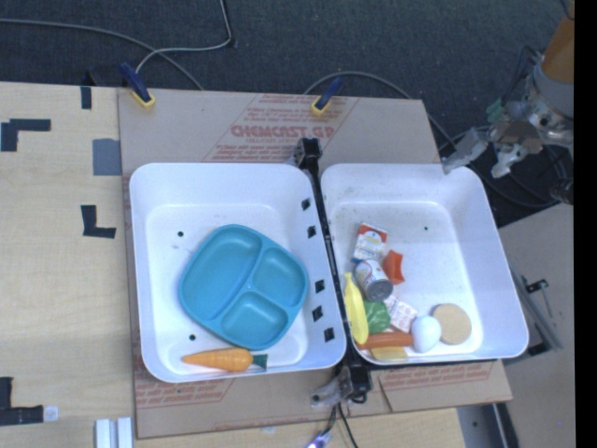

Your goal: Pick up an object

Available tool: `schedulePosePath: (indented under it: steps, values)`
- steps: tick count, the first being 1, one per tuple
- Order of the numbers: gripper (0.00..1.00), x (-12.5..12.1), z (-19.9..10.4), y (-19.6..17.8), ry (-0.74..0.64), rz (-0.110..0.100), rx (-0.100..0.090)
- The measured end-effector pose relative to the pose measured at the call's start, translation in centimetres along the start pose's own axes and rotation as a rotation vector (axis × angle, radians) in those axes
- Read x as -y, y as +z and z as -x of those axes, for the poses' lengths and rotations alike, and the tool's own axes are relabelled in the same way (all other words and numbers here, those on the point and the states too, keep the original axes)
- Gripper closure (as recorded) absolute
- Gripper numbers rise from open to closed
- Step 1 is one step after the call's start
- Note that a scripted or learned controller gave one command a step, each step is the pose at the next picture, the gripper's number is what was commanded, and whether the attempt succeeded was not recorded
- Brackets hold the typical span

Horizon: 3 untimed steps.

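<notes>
My gripper hangs open over the back right corner of the right bin, above its rim, with nothing between its fingers. In that bin's front left part lies a cluster: a red and white carton, a tin can, a small orange-red piece, a yellow banana, a green item, a white packet, a white egg, a round tan biscuit and an orange stick. All lie well in front of and left of the gripper.
The left bin holds a blue divided plate and a carrot along its front wall. Black clips line the seam between the bins. Cables trail behind the right bin near the arm.
</notes>
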State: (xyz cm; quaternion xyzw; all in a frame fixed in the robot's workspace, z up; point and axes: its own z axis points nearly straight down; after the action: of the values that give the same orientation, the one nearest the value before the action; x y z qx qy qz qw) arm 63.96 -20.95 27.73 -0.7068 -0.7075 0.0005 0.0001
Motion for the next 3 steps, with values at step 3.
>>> schedulePosePath:
  steps: [3]
  values:
    - [0.0,6.6,-9.8,19.1,0.0,0.005,0.001]
